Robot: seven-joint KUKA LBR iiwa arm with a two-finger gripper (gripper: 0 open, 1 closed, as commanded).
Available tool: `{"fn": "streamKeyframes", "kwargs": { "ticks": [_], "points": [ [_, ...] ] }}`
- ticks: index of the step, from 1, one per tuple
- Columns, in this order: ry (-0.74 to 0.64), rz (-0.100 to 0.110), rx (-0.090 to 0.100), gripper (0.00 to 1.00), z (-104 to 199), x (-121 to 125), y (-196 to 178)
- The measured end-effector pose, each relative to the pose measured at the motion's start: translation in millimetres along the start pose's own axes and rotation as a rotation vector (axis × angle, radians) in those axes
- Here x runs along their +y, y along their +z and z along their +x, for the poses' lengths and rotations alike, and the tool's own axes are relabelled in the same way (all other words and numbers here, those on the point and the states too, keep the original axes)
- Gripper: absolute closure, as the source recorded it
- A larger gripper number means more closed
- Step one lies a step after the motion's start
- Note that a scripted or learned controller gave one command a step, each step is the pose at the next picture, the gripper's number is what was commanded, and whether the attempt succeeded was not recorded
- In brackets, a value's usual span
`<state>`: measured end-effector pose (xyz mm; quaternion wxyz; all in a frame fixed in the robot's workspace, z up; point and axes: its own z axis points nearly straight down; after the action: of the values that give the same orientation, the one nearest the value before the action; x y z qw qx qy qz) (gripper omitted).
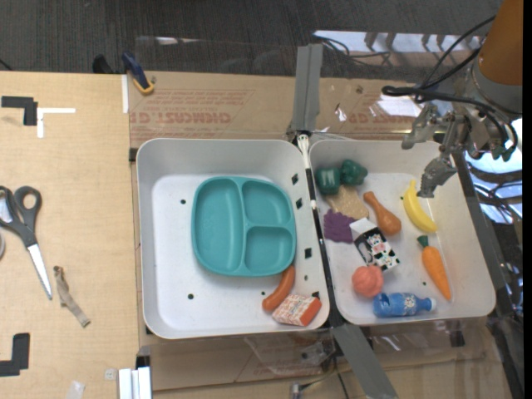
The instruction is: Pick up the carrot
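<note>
Scissors (25, 231) lie at the left edge of the frame on the wooden surface (66, 181), well apart from anything we need. Nearest the lower edge in the right bin (399, 314) we see a blue bottle (402, 305) on its side and a round red fruit (366, 281) just above it. The carrot (435, 269) sits at the lower right of that bin, close to the right wall, with nothing touching it as far as we can tell. Its long axis runs from upper left to lower right in the frame, the green top toward the banana (418, 208) and the orange tip pointing at the bin's lower right corner.

We judge it a light, rigid toy with a smooth, tapered skin, so it may slip toward the thin end if pinched there. We would take it across the thick part just below the green top, jaws closing across the long axis.

Farther up, a chicken drumstick (382, 212) and a small milk carton (376, 246) lie mid-bin, with green pieces (342, 175) beyond. In the left bin (166, 248) rests a teal divided plate (243, 226). The end effector (435, 173) hangs at the upper right of the frame, above the banana; we cannot tell how wide it stands, and nothing is visibly held
</note>
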<state>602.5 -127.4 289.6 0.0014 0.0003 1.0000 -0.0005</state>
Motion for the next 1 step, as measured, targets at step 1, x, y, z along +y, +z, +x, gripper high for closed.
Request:
{"fn": "streamKeyframes", "kwargs": {
  "ticks": [1],
  "points": [
    [0.067, -0.001, 0.001, 0.00, 39.7, -62.7, 107.2]
  ]
}}
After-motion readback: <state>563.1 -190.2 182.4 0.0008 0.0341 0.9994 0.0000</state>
